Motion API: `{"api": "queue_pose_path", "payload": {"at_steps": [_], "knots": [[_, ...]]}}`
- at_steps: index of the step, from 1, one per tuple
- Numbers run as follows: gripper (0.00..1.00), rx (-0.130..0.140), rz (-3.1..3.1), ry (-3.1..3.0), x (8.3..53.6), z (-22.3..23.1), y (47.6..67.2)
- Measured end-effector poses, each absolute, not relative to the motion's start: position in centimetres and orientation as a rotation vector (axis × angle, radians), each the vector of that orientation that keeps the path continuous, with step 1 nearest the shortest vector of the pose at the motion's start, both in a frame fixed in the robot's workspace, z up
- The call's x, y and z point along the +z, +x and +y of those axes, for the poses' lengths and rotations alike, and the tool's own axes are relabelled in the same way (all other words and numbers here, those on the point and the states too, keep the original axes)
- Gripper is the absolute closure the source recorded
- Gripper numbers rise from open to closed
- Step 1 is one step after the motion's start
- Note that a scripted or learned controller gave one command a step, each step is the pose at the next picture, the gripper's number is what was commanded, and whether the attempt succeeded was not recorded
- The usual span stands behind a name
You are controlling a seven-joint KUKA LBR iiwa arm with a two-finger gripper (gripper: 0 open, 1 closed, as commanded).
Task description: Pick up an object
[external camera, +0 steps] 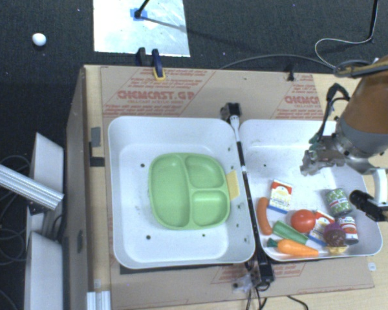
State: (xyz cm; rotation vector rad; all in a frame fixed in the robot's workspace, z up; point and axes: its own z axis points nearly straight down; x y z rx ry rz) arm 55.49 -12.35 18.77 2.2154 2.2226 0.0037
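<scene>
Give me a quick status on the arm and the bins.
Gripper hovering over right bin, above the toy food. Nothing visibly held. Tomato, carrot, small can piled at bin's near end. Green divided plate in left bin.

You see a matt green plastic tray (pixel 186 191) in a smooth white plastic bin (pixel 126 173) (cardboard-brown printed desk (pixel 168 92) underneath).

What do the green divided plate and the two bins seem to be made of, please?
Green divided plate: probably moulded plastic, matt, with an even pale colour and soft rounded compartment edges. Left bin and right bin: likely thin formed plastic, slightly glossy white with rounded corners.
</scene>
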Motion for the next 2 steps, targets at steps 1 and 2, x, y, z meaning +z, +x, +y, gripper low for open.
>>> {"api": "queue_pose_path", "payload": {"at_steps": [1,2], "knots": [[0.0,0.002,2.223,2.217,18.7,-12.4,55.4],[0.0,-0.002,2.226,2.22,8.8,-8.5,53.4]]}}
